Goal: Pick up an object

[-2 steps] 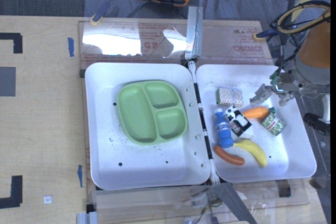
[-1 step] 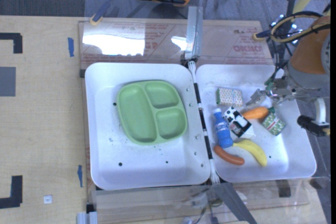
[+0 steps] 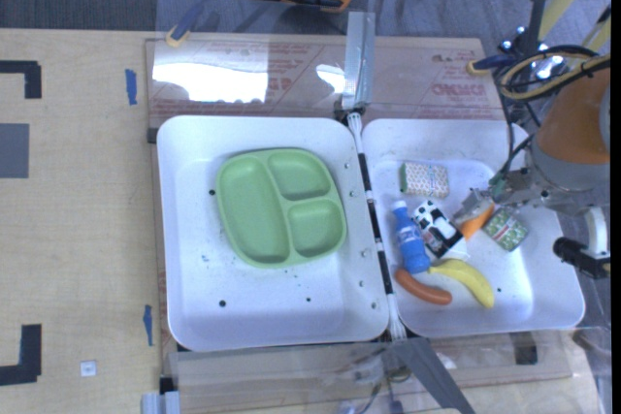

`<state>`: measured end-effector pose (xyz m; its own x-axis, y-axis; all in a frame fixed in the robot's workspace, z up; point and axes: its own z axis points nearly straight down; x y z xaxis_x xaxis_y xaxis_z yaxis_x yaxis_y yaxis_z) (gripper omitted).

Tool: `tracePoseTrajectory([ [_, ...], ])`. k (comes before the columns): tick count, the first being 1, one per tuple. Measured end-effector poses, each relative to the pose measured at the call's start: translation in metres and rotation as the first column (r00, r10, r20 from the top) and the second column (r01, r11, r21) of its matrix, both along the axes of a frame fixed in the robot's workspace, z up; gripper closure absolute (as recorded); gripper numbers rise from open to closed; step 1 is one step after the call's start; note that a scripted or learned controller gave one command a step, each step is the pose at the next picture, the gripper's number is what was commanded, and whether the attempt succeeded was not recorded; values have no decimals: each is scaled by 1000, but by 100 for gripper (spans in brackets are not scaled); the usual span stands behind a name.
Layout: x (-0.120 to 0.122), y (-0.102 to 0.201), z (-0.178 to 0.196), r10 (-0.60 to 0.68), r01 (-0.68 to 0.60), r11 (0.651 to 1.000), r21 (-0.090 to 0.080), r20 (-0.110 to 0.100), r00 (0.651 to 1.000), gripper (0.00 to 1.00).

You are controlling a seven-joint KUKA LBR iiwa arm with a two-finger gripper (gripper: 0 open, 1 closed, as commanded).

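Note:
My gripper (image 3: 483,201) reaches in from the right and hangs low over the right bin (image 3: 553,301), just above an orange carrot-like piece (image 3: 474,222). A small green packet (image 3: 506,229) lies right beside it. To the left are a black and white toy (image 3: 437,224) and a blue bottle (image 3: 410,239). A yellow banana (image 3: 468,279) and a red sausage (image 3: 424,288) lie nearer the front. A dotted white and green block (image 3: 425,177) sits toward the back. I cannot see anything held.
The left bin (image 3: 184,286) holds a green divided plate (image 3: 281,206). A metal divider (image 3: 369,208) separates the bins. The arm's orange band (image 3: 572,126) and cables (image 3: 543,68) crowd the right bin's back right corner.

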<state>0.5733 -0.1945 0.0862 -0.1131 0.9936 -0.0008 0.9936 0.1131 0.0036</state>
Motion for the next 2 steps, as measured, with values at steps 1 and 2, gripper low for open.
tracePoseTrajectory([
  [1, 1, -1, 11, -1, 1, 1000, -1, 5, 1000, 100],
  [2, 73, 51, 108, 23, -23, 1000, -1, 0, 1000, 100],
])
